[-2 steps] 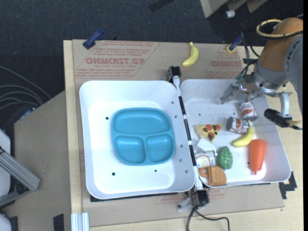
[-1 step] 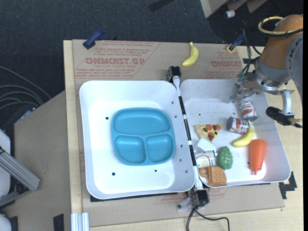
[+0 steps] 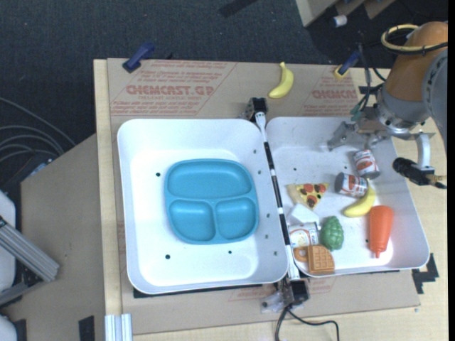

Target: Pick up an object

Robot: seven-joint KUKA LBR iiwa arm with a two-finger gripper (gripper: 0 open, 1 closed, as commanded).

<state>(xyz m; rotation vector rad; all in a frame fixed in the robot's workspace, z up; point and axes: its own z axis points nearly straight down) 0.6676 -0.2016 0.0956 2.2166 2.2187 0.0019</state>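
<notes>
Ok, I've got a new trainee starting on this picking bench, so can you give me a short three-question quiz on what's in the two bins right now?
1. True or false: the blue divided tray lies in the left bin.
2. Which lies outside both bins, on the board behind them? A) the carrot B) a banana C) the pizza slice
3. Fill in: the waffle lies at the right bin's near edge, just below the green ____.

Key: 1 true; 2 B; 3 broccoli. The gripper hovers over the right bin's far side, above the two cans.
</notes>
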